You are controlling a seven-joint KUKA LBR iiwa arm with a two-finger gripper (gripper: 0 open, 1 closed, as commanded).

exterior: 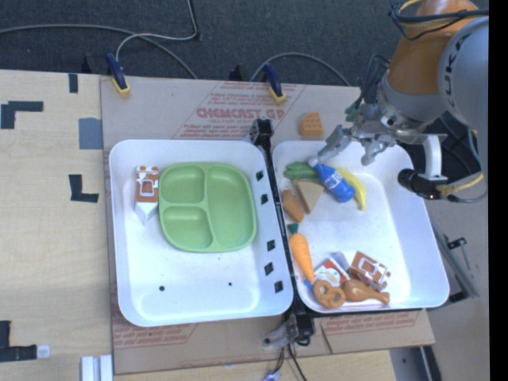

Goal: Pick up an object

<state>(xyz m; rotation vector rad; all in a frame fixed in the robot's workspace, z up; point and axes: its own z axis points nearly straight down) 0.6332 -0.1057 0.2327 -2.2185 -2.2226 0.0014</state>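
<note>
My gripper [346, 155] hangs over the far end of the right bin [413, 228], open, its two fingers spread with nothing between them. Just below it lie a blue bottle [335, 183] and a yellow banana [358, 192]. Close by to the left are a green vegetable [299, 169], a tan bread slice [309, 194] and a sausage [292, 206]. Nearer the front of the same bin lie a carrot [300, 256], a pretzel [327, 294], a chicken drumstick [365, 293] and a small brown box [370, 268].
The left bin [190, 292] holds a green divided plate [208, 206] and a small carton [146, 190] at its left side. An orange block [311, 124] sits on the cardboard beyond the right bin. A black divider with clips runs between the bins.
</note>
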